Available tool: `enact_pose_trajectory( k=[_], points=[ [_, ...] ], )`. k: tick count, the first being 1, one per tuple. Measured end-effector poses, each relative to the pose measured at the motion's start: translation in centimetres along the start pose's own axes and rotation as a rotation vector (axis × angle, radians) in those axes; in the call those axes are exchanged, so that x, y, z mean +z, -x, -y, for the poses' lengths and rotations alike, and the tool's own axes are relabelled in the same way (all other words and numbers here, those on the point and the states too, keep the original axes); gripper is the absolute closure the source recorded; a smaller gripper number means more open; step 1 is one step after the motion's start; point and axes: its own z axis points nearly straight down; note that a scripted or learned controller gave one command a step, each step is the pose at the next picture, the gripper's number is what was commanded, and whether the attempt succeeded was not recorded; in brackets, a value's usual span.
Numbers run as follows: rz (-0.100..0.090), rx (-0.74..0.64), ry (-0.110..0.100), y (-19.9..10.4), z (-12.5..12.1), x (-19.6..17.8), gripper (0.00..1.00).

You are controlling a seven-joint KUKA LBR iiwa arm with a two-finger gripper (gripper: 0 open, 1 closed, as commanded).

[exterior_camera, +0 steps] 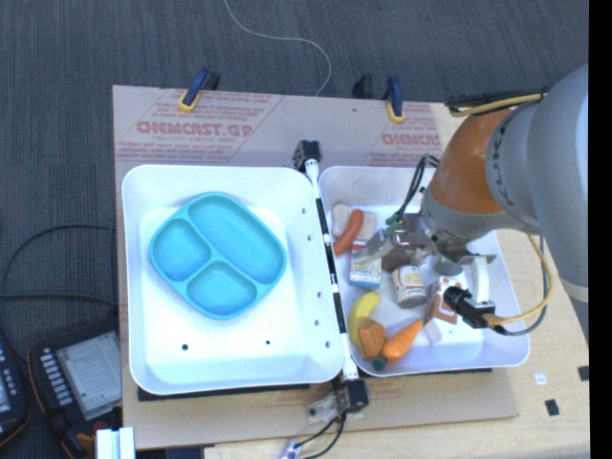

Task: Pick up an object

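bench board (239, 127) spans the centre of the frame under two white bins. left bin (163, 352) holds a blue divided plate (218, 253) at centre left. right bin (512, 352) holds my arm (521, 175), reaching in from the right edge, and my gripper (413, 247) low among the clutter; i cannot tell its state. candidate objects lie left of and below it: sausage (348, 230), small carton (365, 268), can (411, 285), banana (363, 310), carrot (405, 339), all in the lower right.
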Motion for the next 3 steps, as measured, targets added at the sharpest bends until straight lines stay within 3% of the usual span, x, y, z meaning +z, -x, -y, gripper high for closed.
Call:
enact_pose_trajectory(
  k=[1, 3],
  points=[
    [-0.002, 0.000, 0.003, -0.1, -0.2, -1.3, 1.00],
    [-0.003, 0.000, 0.005, -0.1, -0.3, -3.3, 1.00]
  ],
)
